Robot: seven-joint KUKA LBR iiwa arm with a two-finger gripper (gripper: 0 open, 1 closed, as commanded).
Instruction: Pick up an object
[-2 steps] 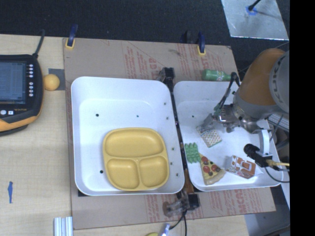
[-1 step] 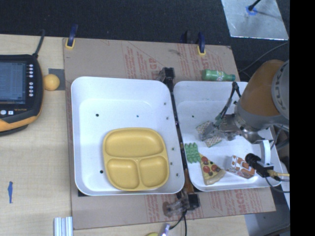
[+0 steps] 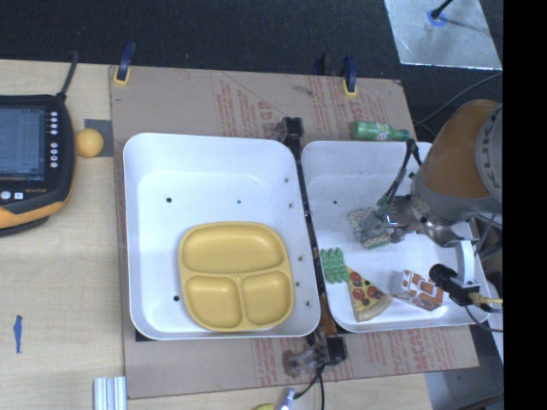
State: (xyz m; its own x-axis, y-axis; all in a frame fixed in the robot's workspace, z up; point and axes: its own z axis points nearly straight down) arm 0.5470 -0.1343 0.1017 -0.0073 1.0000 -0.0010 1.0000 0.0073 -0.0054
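Right bin point(image 3: 342, 165): gripper point(image 3: 373, 226) down on grey object point(image 3: 369, 233), finger state unclear, pizza slice point(image 3: 366, 295) just below; grasp step, next verify then lift.

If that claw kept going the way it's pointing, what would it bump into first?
Probably the white floor of the right bin. The gripper points down and leftward near it; past that lies the wall between bins. Depth is hard to judge from above.

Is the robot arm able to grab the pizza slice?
Probably yes. The pizza slice lies flat in the right bin, nothing on top of it. The gripper is just above it, with green thing beside.
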